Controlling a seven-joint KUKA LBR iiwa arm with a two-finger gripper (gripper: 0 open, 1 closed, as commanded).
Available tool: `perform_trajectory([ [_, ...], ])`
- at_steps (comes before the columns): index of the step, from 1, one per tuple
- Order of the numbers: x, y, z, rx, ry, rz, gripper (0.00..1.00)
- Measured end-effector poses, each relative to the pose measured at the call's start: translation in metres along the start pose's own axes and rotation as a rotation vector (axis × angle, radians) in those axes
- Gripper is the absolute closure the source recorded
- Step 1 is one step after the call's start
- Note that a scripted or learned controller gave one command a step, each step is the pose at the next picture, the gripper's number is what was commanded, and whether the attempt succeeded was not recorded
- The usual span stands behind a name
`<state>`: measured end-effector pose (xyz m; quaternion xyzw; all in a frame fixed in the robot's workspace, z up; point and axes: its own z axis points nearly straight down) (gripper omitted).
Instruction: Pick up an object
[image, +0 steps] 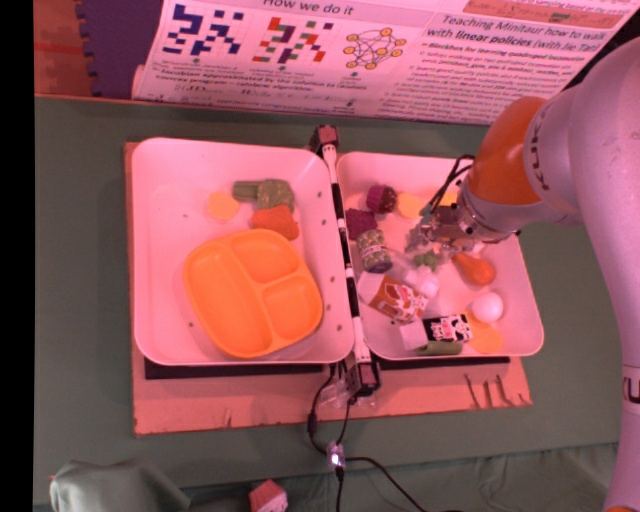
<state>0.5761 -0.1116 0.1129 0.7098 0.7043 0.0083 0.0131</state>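
Observation:
The right bin holds several small objects: a dark maroon piece, a yellow disc, a small patterned can, an orange carrot-like piece, a white ball, a red and white carton and a black and white box. My gripper is low over the middle of this bin, just above a green and white piece and left of the orange piece. The wrist hides what lies directly under it.
The left bin carries an orange divided plate, a green toy, an orange piece and a yellow disc. A black and white strip runs between the bins. Cables trail off the front.

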Motion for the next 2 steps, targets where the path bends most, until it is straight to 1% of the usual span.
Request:
perform_trajectory([
  [1, -0.005, 0.006, -0.066, 0.019, 0.003, -0.005, 1.0],
  [2, -0.002, 0.006, -0.112, 0.019, 0.004, -0.006, 1.0],
])
